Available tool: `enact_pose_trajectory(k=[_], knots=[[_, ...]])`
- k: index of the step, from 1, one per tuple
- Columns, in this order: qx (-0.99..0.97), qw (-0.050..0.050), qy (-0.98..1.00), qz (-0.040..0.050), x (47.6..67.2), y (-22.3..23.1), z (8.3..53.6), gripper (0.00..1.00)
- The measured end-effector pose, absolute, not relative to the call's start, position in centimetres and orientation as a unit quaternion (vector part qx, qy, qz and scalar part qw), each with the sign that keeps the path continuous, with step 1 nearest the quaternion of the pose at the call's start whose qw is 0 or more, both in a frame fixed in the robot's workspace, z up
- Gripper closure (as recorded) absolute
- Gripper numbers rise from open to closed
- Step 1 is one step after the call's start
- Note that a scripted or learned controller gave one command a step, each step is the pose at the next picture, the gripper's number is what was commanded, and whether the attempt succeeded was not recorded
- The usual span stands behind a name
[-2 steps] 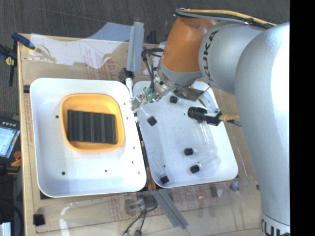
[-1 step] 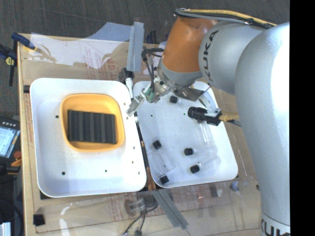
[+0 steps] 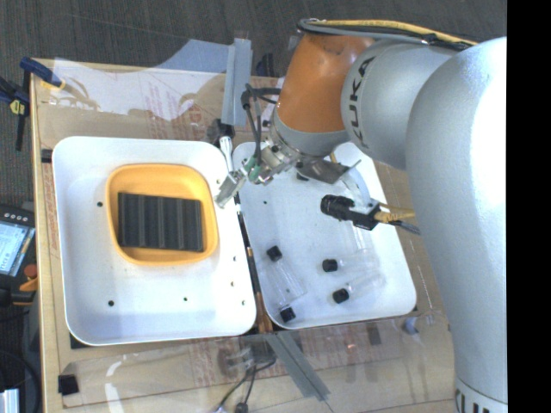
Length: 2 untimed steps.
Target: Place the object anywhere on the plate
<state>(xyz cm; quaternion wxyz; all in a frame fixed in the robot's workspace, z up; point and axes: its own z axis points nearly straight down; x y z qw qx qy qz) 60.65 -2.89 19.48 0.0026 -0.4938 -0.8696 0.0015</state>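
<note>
We see the plate (image 3: 159, 175) in the left bin (image 3: 86, 299). It is a yellow, rounded-square dish lying flat, and a dark ribbed rectangle (image 3: 162, 220) covers most of its floor. The loose things lie in the right bin (image 3: 392, 295), apart from the plate. The largest is a black pen-like object (image 3: 349, 209) with a yellow tip pointing right, lying slantwise in the bin's upper half. Below it lie clear tubes (image 3: 288, 284), hard to make out against the white floor, and several small black caps (image 3: 330, 265) scattered toward the bin's near edge. The grey arm (image 3: 430, 127) fills the right of the view and hides the right bin's far corner. Its orange band (image 3: 314, 84) sits above the wrist, and a yellow cable (image 3: 387, 28) runs over the top. The gripper (image 3: 229, 186) hangs low over the seam between the two bins, just beside the plate's upper right corner. We cannot tell whether it is released or clenched. Both bins rest on a wooden bench (image 3: 172, 364) with pale paper at its far side. A small handheld device (image 3: 13, 243) sits at the left edge, and a dark carpeted floor (image 3: 129, 15) lies beyond.
</note>
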Motion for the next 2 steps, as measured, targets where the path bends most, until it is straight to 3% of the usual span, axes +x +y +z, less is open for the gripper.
enact_pose_trajectory(k=[1,2], knots=[[-0.484,0.0,-0.875,0.0002,58.5,0.4,23.3,0.0],[-0.411,0.002,-0.912,0.0014,60.2,3.4,19.1,0.0]])
